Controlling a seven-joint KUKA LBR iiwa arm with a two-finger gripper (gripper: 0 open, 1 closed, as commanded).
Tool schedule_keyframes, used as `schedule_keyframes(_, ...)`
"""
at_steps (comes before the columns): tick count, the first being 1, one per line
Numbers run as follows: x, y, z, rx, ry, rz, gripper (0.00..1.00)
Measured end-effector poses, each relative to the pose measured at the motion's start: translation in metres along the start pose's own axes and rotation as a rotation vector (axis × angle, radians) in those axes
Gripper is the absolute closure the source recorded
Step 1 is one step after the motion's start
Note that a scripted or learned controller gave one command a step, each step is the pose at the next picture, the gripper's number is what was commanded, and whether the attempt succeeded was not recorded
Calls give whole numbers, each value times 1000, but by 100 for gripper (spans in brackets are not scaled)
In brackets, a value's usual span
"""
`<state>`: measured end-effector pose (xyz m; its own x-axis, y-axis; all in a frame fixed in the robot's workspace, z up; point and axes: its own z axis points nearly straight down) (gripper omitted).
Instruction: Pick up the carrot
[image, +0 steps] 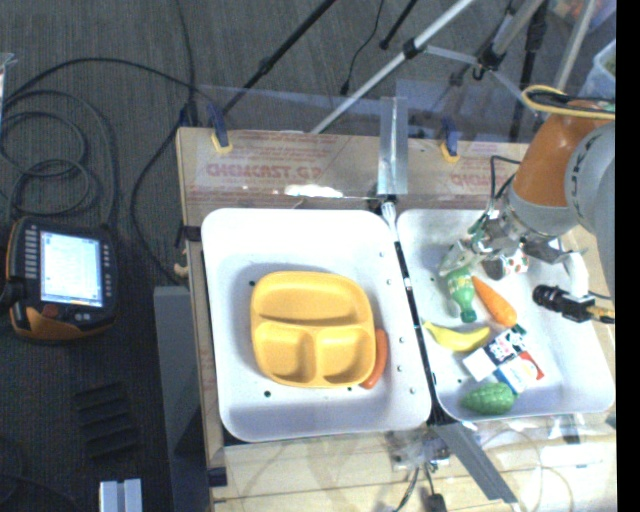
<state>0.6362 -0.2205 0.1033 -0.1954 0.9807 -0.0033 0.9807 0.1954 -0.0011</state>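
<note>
Two white bins side by side on the desk (300, 160); landmark is the divider (400, 290) where their rims meet. Carrot (494, 301) lies in the right bin (580, 370), right of the divider, tilted diagonally, top end up-left. Green bottle (461, 292) just beside the carrot on the divider side, looks touching or nearly so. Banana (458, 336) just below both, close to the divider. Small white carton (505, 360) with blue and red print below the carrot; print too small to read. Green bumpy item (488, 398) near the right bin's lower rim. Bare bin floor right of the carrot, toward the far wall. End effector (492, 245) sits above the carrot's top end, near it, right of the divider; finger state can't tell, nothing seen gripped. Left of the divider, left bin (230, 330) holds a yellow sectioned tray (305, 330) with an orange-red sausage-like item (377, 358) at its divider-side edge. Red lettering on the desk's back board, reversed, not legible. Pendant (65, 275) on the floor far left, screen text unreadable.
</note>
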Motion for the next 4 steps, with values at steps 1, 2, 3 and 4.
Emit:
schedule_keyframes(1, 0, 0, 0, 0, 0, 0, 0)
schedule_keyframes(2, 5, -43, 13, -14, -5, 5, 0)
schedule_keyframes(3, 4, -42, 3, -19, -8, 5, 100)
schedule_keyframes(4, 4, -42, 3, -19, -8, 5, 0)
